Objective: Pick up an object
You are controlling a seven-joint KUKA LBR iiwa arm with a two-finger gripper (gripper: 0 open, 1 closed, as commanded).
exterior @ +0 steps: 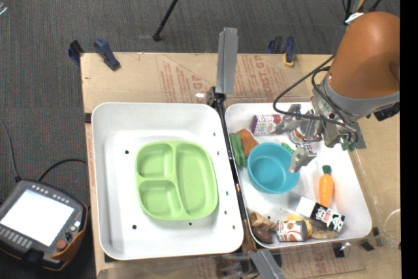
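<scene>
Two shallow white bins sit side by side on a cardboard-covered bench (163, 75); the red print on the cardboard is mirrored or skewed and cannot be read.

The left bin (111, 140) holds a light green divided plate (176, 180) with three compartments, lying flat near the middle.

The right bin (358, 193) carries the clutter. A blue bowl (271, 168) stands upright near its centre. Just left of it lie a green object (238, 150) and an orange-brown one (247, 139), touching each other. Behind the bowl lies a small carton (266, 123) with a purple and white label — its writing is too small to make out. A toy carrot (326, 186) lies to the right of the bowl. Along the front edge are a small can (292, 229) with an orange and white label, a black-and-white patterned box (325, 215) and some brown pieces (262, 225); none of their lettering is legible.

The gripper (302, 157) hangs over the bowl's right rim, below the orange band. Its fingers seem spread apart, with nothing seen between them.

A handheld control pendant (39, 222) with a blank bright screen lies on the floor at lower left.
</scene>
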